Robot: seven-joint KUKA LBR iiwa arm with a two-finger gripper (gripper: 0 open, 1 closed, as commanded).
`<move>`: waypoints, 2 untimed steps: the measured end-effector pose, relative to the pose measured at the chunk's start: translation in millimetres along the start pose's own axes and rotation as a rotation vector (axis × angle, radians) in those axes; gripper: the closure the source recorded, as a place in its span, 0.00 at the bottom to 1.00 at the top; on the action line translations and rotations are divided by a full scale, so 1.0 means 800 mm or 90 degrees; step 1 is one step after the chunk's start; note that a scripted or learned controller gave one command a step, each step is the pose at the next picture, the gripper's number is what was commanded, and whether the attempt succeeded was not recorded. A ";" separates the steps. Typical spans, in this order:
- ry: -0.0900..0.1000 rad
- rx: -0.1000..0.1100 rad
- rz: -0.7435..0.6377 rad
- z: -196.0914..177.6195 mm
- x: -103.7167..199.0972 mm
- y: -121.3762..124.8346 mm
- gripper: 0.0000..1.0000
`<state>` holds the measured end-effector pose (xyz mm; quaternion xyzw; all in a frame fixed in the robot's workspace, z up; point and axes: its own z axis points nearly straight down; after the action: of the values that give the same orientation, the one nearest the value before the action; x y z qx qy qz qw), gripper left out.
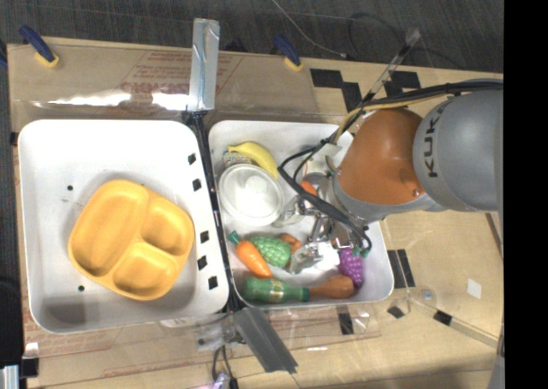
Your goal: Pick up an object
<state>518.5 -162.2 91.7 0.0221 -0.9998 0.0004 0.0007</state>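
The letters "KU" are read on the grey arm housing point(454, 152) beside its orange band point(381, 160); faint red print on the cardboard-covered table point(154, 70) cannot be made out. The left white bin point(43, 156) holds a yellow three-compartment plastic tray point(130, 237). The right white bin point(377, 280) holds a yellow toy banana point(254, 156), a clear round plastic cup point(250, 193), an orange toy carrot point(253, 259), a green bumpy toy vegetable point(274, 250), a green toy bottle point(274, 292), a brown toy piece point(334, 287) and a purple toy grape bunch point(351, 267). The metallic end effector point(310, 250) is seen low in the right bin, just right of the green vegetable and left of the grapes; whether it is spread or closed cannot be told.
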 end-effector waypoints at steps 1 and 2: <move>-0.002 0.000 -0.006 -0.013 -0.003 0.003 1.00; -0.007 0.001 0.048 -0.137 -0.087 -0.022 1.00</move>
<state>588.9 -176.9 201.2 -0.0158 -0.9999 0.0015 -0.0049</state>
